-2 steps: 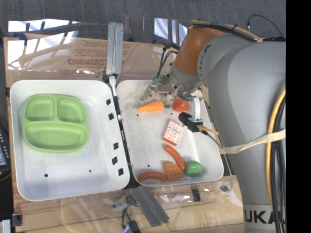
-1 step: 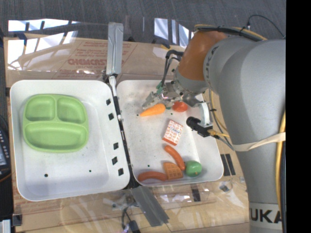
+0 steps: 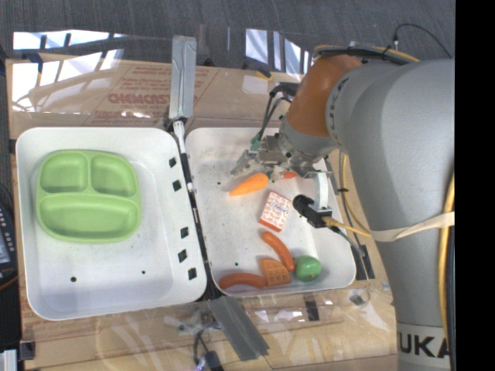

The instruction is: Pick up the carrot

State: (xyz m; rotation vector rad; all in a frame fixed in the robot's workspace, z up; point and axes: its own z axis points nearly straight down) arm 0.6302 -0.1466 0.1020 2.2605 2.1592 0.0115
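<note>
**Getting a Good Hold on the Carrot**

Far left, in the left bin [image 3: 100, 277]: a green plate [image 3: 89, 195] with three parts. Not needed, so leave alone.

Next, in the right bin [image 3: 228, 238], near the top: the carrot [image 3: 247, 185], lying flat, thin end pointing left. Just above its fat end: the hand [image 3: 267, 159]. Cannot tell how far open, or whether holding anything yet.

To do this step well: come straight down over the thick part of the carrot. Squeeze gently, then lift slowly. Watch for rolling, since carrots are round and smooth. Stay off the little red and white box [image 3: 274, 211] close by on the right.

Hard to make out: the tip of the hand, dark and mixed up with wires. Also the carrot's fat end, maybe tucked under the hand. Lower down, close together: two sausages [image 3: 278, 250], a waffle [image 3: 274, 271] and a green ball [image 3: 308, 268]. Far right: the big grey arm [image 3: 402, 153], cut off at the edge.
</note>
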